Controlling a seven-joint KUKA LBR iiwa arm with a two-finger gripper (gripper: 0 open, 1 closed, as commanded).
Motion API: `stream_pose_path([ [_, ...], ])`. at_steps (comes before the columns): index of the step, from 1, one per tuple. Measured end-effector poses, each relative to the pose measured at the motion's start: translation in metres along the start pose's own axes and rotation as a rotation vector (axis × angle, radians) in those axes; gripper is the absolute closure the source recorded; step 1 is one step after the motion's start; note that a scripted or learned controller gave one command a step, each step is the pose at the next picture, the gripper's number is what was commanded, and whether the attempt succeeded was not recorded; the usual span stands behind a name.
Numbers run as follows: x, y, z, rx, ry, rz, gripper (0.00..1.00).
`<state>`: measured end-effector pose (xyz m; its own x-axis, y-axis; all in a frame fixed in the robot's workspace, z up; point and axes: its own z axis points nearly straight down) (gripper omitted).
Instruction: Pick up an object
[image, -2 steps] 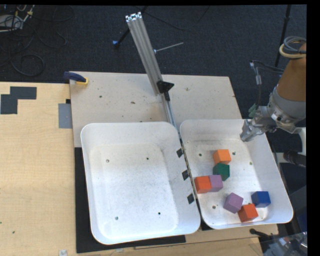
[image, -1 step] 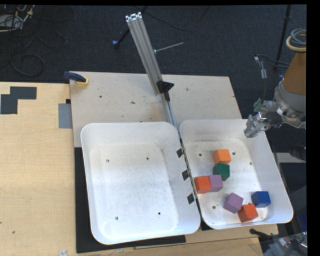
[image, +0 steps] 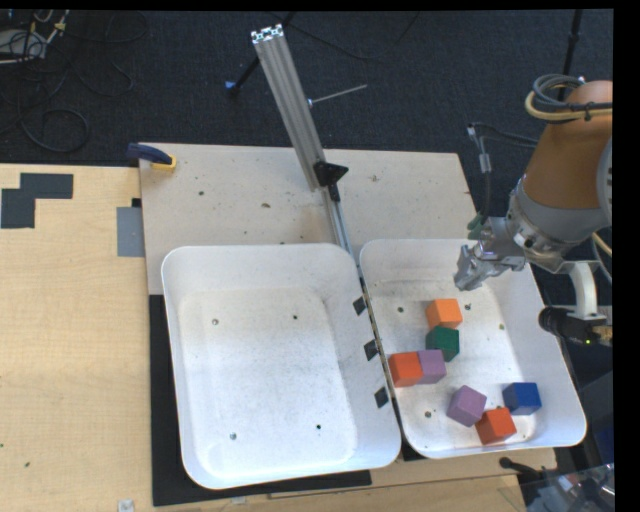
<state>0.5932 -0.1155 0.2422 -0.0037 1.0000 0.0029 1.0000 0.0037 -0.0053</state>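
The left shallow white plastic bin (image: 190, 290) on the bench (image: 240, 195) has nothing in it to take; a grey aluminium rail (image: 295, 105) slants down to the seam between the 2 bins.

All the candidates lie in the right shallow white plastic bin (image: 400, 265). Going left to right: a small orange-red cube (image: 404, 368) touches a small lilac cube (image: 431, 365); just above them a dark green cube (image: 443, 342) sits against an orange cube (image: 444, 313). Lower down, a tilted purple cube (image: 466, 405) is just beside a second orange-red cube (image: 496, 426), with a blue cube (image: 521, 397) near the bin's right wall.

The two-finger gripper (image: 474, 268) hangs over the upper part of the right bin, above and slightly right of the orange cube, touching nothing. Whether its jaws are parted or closed cannot be told from this slant.

These blocks look rigid, light and matt, so they should neither deform nor break, and a modest squeeze ought to hold. The best hold is across 2 opposite flat faces, squared to the block. The orange cube is nearest, but the green one pressing on its lower side leaves its left and right faces as the free pair. The blue cube stands more apart and may be easier.
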Motion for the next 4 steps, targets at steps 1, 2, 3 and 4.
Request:
stream_pose_path([
  [1,0.044,-0.007,0.010,0.000,0.000,0.001,1.00],
  [2,0.097,-0.023,0.002,-0.001,0.000,0.000,1.00],
  [3,0.149,-0.023,0.006,0.000,0.000,0.000,1.00],
  [4,0.204,-0.043,0.003,0.001,-0.001,-0.001,1.00],
])
